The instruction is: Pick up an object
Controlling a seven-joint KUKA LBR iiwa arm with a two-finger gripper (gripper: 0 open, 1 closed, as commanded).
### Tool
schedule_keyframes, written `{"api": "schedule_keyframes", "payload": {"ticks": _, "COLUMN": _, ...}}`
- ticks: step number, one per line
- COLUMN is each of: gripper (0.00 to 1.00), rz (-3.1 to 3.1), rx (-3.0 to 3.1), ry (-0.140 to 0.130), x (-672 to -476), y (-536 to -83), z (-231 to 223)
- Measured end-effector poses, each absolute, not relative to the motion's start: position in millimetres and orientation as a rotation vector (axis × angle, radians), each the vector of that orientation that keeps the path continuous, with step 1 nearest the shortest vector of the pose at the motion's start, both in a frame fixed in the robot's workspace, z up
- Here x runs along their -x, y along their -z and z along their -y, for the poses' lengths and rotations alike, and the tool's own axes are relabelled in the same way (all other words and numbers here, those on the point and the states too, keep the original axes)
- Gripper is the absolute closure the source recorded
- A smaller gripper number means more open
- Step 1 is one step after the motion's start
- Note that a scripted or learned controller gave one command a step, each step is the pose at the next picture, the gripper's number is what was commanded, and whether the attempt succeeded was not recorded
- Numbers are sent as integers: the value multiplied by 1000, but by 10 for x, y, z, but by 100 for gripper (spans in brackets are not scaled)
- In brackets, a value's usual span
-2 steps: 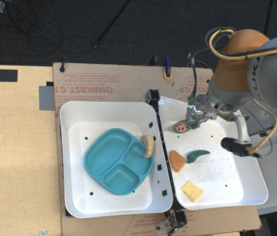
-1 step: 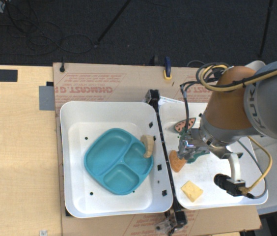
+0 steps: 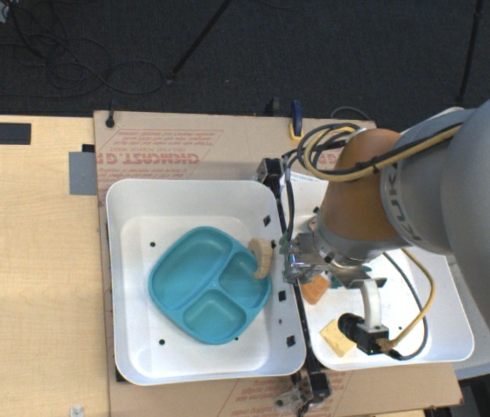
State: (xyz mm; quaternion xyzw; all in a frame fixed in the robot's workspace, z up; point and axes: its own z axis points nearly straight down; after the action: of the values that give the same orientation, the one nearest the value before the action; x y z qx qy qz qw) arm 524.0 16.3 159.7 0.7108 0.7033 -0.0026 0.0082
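- Orange object [image 3: 314,290], small and rounded, lies in the right bin [image 3: 453,341] close to that bin's left wall, partly covered by the robot's metal parts above it.
- Hand [image 3: 301,274] sits low over the left edge of the right bin, directly above and touching or nearly touching the orange object; I cannot tell whether it is released or clenched, nor whether it has hold of anything.
- Grey arm [image 3: 427,189] comes in from the right and hides much of the right bin; its orange band [image 3: 358,194] is just above the wrist, with yellow and black cables looping around it.
- Yellow wedge [image 3: 335,340], pale like a piece of cheese, rests on the right bin's floor near the front wall, apart from the orange object.
- Left bin [image 3: 141,194] holds a teal divided plate [image 3: 206,285] with three compartments, lying flat and turned at an angle.
- Tan piece [image 3: 262,257], short and stubby, rests against the plate's right rim, near the wall between the two bins.
- Both bins stand on a cardboard sheet [image 3: 167,150] printed with red lettering, which lies on the pale wooden desk [image 3: 28,276].
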Motion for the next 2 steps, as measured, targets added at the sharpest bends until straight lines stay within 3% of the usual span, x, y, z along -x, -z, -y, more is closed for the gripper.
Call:
{"api": "schedule_keyframes", "payload": {"ticks": 1, "gripper": 100, "rz": -2226, "rx": -2225, "ry": 9, "x": -4731, "y": -1872, "z": -135}}
{"api": "schedule_keyframes", "payload": {"ticks": 2, "gripper": 100, "rz": -2225, "rx": -2225, "ry": 8, "x": -4747, "y": -1855, "z": -161}}
